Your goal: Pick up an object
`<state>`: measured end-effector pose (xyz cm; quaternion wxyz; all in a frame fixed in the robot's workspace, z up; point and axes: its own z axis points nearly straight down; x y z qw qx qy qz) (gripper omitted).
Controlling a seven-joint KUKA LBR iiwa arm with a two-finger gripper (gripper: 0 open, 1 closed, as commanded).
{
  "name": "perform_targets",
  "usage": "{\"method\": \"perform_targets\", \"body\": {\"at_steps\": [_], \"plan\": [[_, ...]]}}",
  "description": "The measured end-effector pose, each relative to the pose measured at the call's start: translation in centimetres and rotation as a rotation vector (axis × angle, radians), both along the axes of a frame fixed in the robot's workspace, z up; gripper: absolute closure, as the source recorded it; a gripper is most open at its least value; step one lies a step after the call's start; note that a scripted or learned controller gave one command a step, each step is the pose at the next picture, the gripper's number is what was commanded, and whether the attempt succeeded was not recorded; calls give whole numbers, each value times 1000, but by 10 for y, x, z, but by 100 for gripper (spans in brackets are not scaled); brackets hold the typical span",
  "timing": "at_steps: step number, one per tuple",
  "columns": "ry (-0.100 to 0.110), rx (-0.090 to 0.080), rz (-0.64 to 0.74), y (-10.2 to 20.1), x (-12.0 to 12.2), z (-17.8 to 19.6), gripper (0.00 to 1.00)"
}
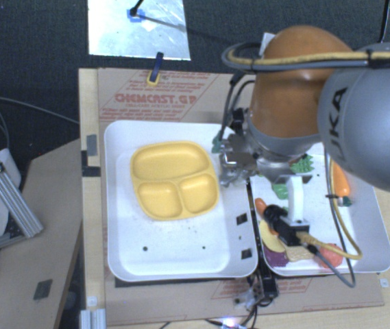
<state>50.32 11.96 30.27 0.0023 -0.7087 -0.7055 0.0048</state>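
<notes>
Yellow plastic formed the three-compartment tray point(174, 180) lying in the upper half of the left white bin point(123, 252), its right edge just beside the wall shared with the neighbouring bin. Bare floor lay open below the tray, toward the front rim, the only free room on that side. The tray was broad and shallow. I judged that a grab from above would meet only its thin rim, and a pinch there could slip or tip it against the wall.

The gripper point(232, 162) hung at the tray's right edge, over that shared wall, under the bulky grey arm point(359, 108). Whether it was spread or closed on anything could not be told, and nothing was seen held. A descent from that spot risked striking the wall or the tray's rim rather than landing on a thing.

Beyond the wall, the right white bin point(376, 238) held the smaller candidates. A small red piece point(260, 203) and a purple-and-yellow item point(271, 242) lay close to the shared wall, and a green toy point(306, 163) sat half under the wrist. A red-orange piece point(326, 253) lay near the front rim, with an orange carrot-like shape point(340, 181) further right. They lay crowded, so a closing grip could catch two together or scrape a wall. Open floor showed only along that bin's right edge.
</notes>
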Motion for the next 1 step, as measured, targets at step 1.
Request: {"method": "perform_targets", "body": {"at_steps": [1], "plan": [[-11,4,8,3,2,6,0]]}}
